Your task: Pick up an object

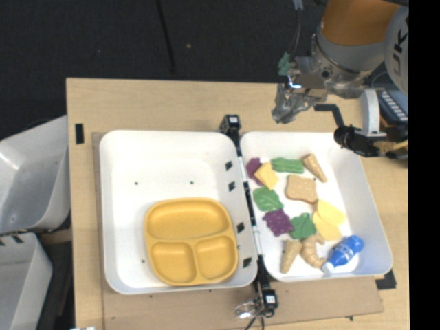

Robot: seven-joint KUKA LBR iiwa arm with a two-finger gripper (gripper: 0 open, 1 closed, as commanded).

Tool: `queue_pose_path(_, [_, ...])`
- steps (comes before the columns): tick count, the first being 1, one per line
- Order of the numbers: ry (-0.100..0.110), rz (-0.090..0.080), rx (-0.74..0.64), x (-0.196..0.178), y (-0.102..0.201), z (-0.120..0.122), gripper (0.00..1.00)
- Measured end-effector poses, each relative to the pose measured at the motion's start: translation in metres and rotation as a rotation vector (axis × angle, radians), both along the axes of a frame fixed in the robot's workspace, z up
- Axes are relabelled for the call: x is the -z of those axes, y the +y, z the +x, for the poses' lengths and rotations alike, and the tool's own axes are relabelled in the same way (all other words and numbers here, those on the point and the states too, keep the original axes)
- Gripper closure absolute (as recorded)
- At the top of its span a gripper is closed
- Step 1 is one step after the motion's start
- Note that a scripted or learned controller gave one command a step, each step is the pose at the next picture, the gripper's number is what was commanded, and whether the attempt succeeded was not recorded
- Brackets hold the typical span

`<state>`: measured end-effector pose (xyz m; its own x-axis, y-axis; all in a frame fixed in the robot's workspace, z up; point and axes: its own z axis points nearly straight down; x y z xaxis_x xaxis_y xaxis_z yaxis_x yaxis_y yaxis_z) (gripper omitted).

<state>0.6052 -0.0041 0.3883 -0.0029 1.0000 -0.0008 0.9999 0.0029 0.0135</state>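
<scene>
The arm's gripper hangs above the far edge of the right bin, just beyond its back rim and over the wooden bench. Its fingers point down and look drawn close together, with nothing visible between them, though the fingertips are small and dark here, so how far apart they stand cannot be told for certain.

The right bin holds a scatter of toy food. Near its back-left corner lies a purple piece touching a yellow wedge. Beside them, toward the right, sits a green leafy piece, then a tan cone-shaped item. A slice of toast lies just in front of those. Farther forward are another green leaf, a bunch of purple grapes, a third green piece and a yellow lemon-like piece. At the near edge rest a tan cone, a croissant-like piece, and a small blue-and-white bottle lying on its side.

The left bin carries a yellow divided plate with three compartments, set toward its near right part. All the toy food lies well below and in front of the gripper, none of it touching the fingers.
</scene>
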Motion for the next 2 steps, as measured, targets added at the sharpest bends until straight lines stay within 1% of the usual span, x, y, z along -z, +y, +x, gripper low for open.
queue_pose_path(1, [0.032,0.000,0.008,0.181,-0.046,-0.056,1.00])
queue_pose_path(2, [-0.005,0.004,-0.009,0.003,0.039,-0.054,1.00])
